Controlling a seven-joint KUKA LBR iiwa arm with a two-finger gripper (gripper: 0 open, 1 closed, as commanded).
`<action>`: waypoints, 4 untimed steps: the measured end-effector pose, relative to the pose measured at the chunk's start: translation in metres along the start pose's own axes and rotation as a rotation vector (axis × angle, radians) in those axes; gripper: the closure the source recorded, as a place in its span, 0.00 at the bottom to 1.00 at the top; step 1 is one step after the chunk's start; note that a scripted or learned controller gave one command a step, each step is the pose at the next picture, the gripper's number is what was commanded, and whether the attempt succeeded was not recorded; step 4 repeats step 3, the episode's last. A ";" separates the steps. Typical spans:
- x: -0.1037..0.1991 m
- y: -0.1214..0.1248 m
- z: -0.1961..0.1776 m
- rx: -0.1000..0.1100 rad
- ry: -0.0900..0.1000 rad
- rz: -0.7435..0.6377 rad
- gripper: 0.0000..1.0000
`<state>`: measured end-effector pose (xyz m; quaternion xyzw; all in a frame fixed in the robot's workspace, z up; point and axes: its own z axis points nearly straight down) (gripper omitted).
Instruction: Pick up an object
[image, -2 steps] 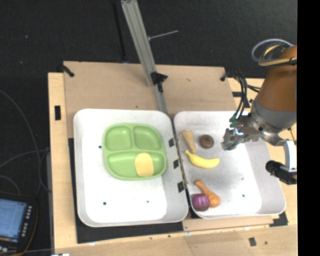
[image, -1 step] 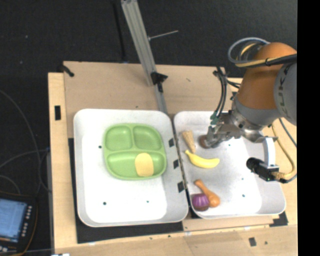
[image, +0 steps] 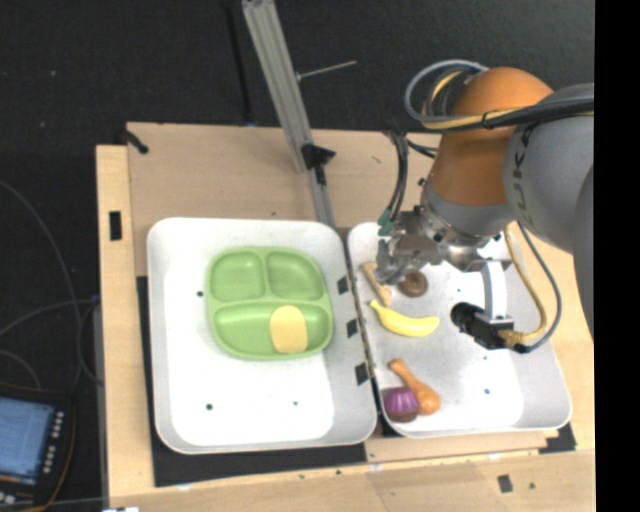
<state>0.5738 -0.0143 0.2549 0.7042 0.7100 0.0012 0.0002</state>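
Two white bins sit side by side on the desk (image: 200, 170): the left bin (image: 180, 400) holds one green divided plate (image: 240, 290) with one yellow piece (image: 289, 329) in its lower compartment. The right bin (image: 530, 400) holds one banana (image: 405, 322), one carrot (image: 415, 385), one purple vegetable (image: 400, 403), one brown round piece (image: 412, 285) and one tan stick (image: 377, 285). The jaws (image: 400, 262) hang over the right bin's upper left, near the brown piece; I cannot tell whether they are released or clenched.

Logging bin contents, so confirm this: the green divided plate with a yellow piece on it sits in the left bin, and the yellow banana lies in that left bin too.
One detail is wrong. The camera view shows the yellow banana in the right white bin, below the gripper. The green divided plate, with the yellow piece on it, does sit in the left white bin.
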 end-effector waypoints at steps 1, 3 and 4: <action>0.050 0.017 0.017 0.002 -0.001 0.002 1.00; 0.088 0.032 0.014 0.002 -0.003 0.004 0.00; 0.088 0.032 0.014 0.002 -0.003 0.004 0.00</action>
